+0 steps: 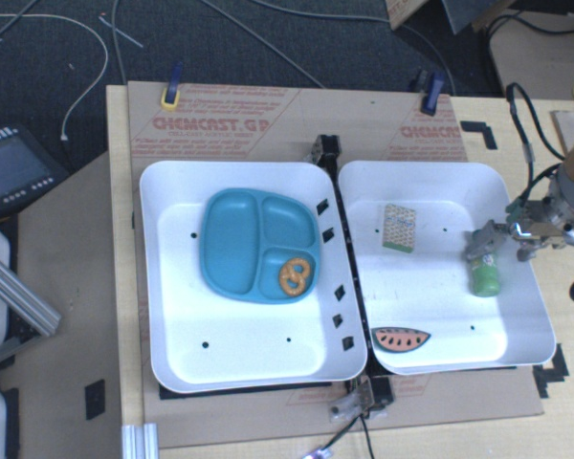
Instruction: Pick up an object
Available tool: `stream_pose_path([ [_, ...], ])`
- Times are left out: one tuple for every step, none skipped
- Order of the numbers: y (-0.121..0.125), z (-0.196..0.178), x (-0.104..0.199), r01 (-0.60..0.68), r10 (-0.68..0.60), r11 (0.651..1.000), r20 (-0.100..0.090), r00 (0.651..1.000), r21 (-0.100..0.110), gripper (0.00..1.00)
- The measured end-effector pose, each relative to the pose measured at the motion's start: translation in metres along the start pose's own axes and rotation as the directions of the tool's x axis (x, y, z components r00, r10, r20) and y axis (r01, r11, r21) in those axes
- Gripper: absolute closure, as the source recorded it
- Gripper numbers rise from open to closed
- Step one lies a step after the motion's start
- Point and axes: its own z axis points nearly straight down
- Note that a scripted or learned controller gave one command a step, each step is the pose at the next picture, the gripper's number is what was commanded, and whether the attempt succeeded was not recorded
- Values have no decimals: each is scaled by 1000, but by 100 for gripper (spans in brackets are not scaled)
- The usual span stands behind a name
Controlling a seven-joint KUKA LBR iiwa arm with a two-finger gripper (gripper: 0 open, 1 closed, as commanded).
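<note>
Bins sit side by side on the bench, and we see the gripper (485,247) low over the right bin (430,175), reaching in from the right edge. A green object (485,278) stands directly beneath it, near the bin's right wall, its top meeting the grey fingers. Whether those fingers are spread or pinched on it we cannot tell, because the metal and the object's top run together at this size. We judge the green object to be the chosen target, since the tool is lined up over it and not over the others.

A patterned packet (399,227) lies in the middle of the same bin, well apart from the gripper, and a watermelon slice (401,339) rests by the front left corner. In the left bin (172,333) a blue tray (249,237) holds a pretzel (295,275) in its lower right compartment. A lift straight up looks clear, as nothing crowds the green object.
</note>
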Motion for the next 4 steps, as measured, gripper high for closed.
stream_pose_path([
  [1, 47, 10, 2, -2, 1000, -1, 1000, 1, 0],
  [10, 100, 5, 2, -2, 1000, 2, 1000, -13, 0],
  [13, 86, 5, 5, -5, 1000, 5, 1000, -24, 100],
  [17, 22, 4, 2, -2, 1000, 5, 1000, -13, 100],
])
